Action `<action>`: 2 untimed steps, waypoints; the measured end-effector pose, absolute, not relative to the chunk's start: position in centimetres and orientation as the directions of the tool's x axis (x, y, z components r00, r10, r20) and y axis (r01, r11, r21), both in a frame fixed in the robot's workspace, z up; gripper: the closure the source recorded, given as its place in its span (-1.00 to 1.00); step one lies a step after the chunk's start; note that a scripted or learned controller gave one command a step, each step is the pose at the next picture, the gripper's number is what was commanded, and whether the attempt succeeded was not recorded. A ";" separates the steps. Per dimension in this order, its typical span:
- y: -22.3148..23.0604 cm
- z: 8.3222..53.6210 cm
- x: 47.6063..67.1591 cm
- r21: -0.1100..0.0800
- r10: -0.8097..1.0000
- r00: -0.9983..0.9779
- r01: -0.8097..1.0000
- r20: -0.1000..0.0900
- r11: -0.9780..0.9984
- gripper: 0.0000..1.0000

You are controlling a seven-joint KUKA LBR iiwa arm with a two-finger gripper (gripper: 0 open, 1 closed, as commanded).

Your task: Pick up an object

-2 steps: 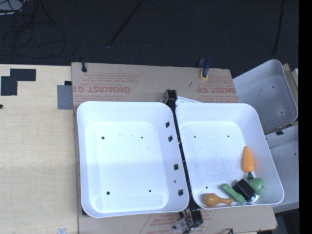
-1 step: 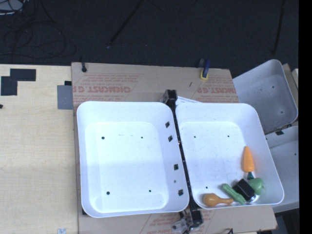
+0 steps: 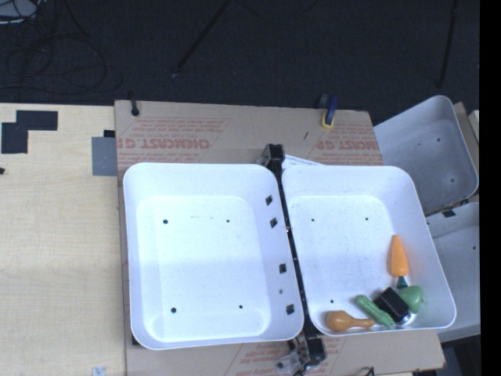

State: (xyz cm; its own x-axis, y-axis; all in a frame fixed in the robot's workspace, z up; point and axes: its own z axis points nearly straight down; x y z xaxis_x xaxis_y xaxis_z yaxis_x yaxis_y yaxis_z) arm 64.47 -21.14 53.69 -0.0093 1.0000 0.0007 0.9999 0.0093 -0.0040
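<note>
Sitting side by side on a sheet of brown cardboard (image 3: 235, 131) printed with red lettering, two shallow white bins are taking up the middle of the camera view, their inner walls meeting along a dark strip set with small black clips (image 3: 273, 222). The left bin (image 3: 133, 210) is showing a bare white floor marked by a few small dark dots. The right bin (image 3: 344, 180) is holding a small cluster of toys, all gathered in its near right corner. An orange carrot-shaped piece (image 3: 398, 257) is lying close to the right wall, pointing up and down the frame and sitting a little apart from the others. Just below it, a rounded green piece (image 3: 412, 296) is resting against the corner, touching a black block (image 3: 391, 305) that is lying tilted on top of a long green piece (image 3: 373, 309). An orange-yellow gourd-shaped piece (image 3: 347, 320) is lying along the near wall, its thin end reaching toward the long green piece. A blue and yellow clamp (image 3: 329, 110) is gripping the far edge of the cardboard. Pale wooden bench top (image 3: 55, 241) is stretching away to the left, and a grey metal plate (image 3: 427, 143) is leaning in at the right, beyond the right bin. Dark floor with loose cables (image 3: 55, 45) is running across the top.
</note>
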 end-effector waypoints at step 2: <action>-21.1 53.7 64.5 -0.004 1.000 -0.010 1.000 0.001 0.010 1.00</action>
